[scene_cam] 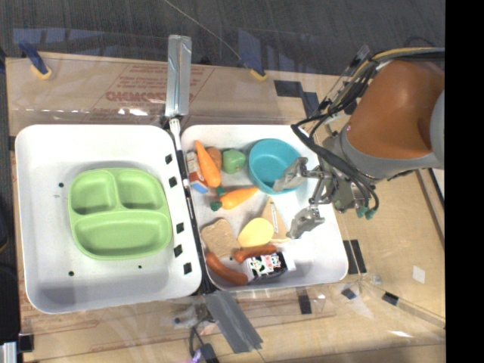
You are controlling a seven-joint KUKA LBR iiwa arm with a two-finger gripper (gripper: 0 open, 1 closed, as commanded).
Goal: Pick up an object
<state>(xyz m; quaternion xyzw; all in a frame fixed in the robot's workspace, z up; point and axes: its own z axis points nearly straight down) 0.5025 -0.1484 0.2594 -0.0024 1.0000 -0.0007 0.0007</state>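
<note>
Teal bowl (pixel 274 165) sits at the back of the right bin (pixel 333 257), closest thing to me.

My gripper (pixel 297 200) hangs just beside its rim, fingers spread wide and holding nothing, the carrots (pixel 240 197), bread slice (pixel 220 238) and the rest crowded further left.

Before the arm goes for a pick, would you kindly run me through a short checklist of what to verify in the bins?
1. Gripper open: ok, fingers spread apart.
2. Nothing between the fingers: ok, only bare bin floor shows in the gap.
3. Gripper over the right bin, where the objects lie: ok.
4. Clear target: not ok, carrots, bread and the rest crowd together; the blue bowl sits against the upper finger.
5. Left bin: ok, green tray lies flat, away from the arm.
6. Cables free of the bins: cannot tell.
</note>
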